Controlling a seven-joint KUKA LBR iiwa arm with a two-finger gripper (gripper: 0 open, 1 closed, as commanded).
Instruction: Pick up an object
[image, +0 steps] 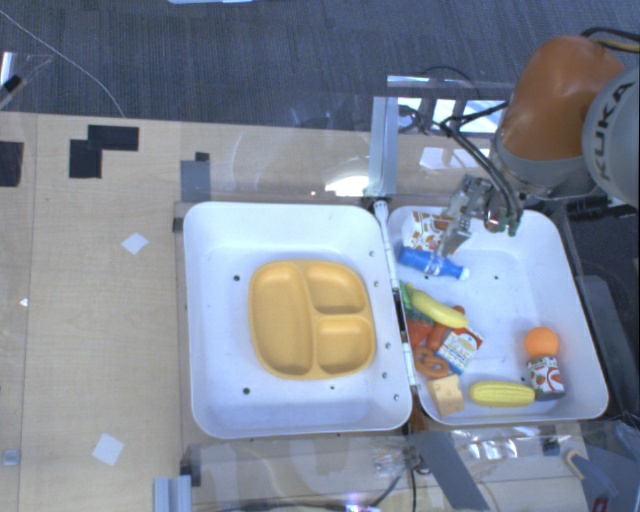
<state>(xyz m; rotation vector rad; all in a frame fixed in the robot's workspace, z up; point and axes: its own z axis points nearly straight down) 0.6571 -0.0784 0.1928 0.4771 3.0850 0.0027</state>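
The pincer (462, 222) hangs low over the far corner of the right bin (575, 290), just above a blue bottle (432, 264) lying on its side beside a printed packet (424, 231); from here I cannot tell whether it is spread or closed, and nothing shows between its tips. It looks like the approach step, nothing lifted yet. Next it must drop squarely onto the bottle and close. Nearer me lie a banana (438, 308), an orange (541, 342) and corn (502, 394). The left bin (210, 300) holds a yellow tray (311, 318).
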